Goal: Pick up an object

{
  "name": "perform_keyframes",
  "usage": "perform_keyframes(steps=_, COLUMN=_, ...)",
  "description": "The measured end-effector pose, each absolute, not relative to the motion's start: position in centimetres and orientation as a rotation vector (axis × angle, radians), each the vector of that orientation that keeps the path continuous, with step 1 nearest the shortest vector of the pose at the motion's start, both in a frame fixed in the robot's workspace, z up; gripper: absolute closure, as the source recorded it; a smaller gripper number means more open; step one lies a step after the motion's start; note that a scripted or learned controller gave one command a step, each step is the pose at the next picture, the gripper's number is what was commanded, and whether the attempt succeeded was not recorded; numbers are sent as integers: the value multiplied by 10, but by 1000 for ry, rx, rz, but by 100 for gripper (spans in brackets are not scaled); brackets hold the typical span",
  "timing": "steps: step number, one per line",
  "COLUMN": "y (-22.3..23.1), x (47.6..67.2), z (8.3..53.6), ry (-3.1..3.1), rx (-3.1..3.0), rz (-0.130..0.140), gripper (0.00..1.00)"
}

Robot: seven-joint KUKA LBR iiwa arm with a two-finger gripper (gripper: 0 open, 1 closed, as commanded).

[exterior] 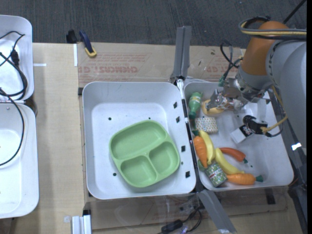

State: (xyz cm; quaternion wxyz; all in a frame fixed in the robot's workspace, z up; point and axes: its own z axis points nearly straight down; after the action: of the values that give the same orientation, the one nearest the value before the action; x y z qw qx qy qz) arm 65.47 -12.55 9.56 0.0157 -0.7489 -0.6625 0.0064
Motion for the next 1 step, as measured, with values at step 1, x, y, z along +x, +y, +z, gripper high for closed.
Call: perform_keyframes(steps=1, y=-129, x=654, z=95, ry=-2097, rx=-2295, rz=24, gripper=0)
